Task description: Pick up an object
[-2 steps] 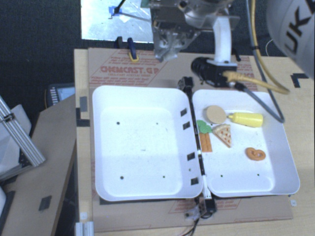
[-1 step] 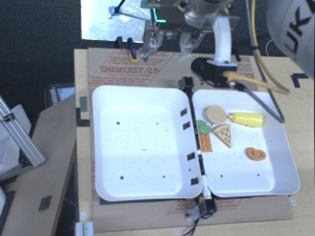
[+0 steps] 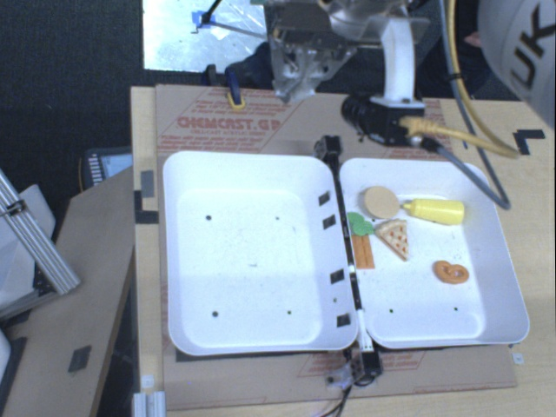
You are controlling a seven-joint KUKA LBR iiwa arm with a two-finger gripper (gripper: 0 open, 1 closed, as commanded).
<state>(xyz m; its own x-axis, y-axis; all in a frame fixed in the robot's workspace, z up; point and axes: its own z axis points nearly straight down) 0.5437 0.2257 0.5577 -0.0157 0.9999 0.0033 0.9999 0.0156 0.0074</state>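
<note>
My gripper [image 3: 294, 83] hangs high at the top of the camera view, above the far edge of the left bin [image 3: 243, 250], with nothing between its fingers. The right bin [image 3: 495, 311] holds a round tan cookie [image 3: 380, 202], a yellow mustard bottle [image 3: 432, 209] lying on its side, a pizza slice [image 3: 394, 238], a green leaf piece [image 3: 357, 225], an orange strip [image 3: 363, 252] by the divider, and a small pretzel [image 3: 451, 273].
The two bins sit on a cardboard sheet [image 3: 226, 120] on the bench. A black clip strip [image 3: 334, 207] runs along the seam between the bins. A yellow cable [image 3: 469, 137] arcs over the right bin's far corner.
</note>
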